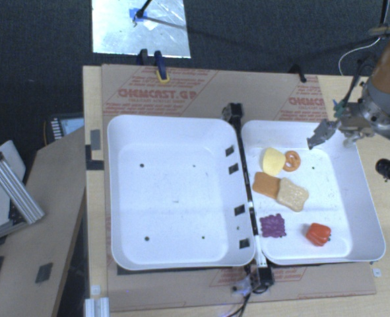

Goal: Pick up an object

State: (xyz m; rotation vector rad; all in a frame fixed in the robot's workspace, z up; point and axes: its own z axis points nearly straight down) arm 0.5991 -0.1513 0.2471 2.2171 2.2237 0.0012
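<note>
The gripper [317,137] hangs just beyond the pretzel [291,160] (whether it's released or clenched, I cannot tell); best drop straight, centred.

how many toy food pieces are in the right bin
6, all in the right bin: yellow piece, pretzel, brown slice, bread slice, purple cluster, red pepper. None looks hidden.
</note>
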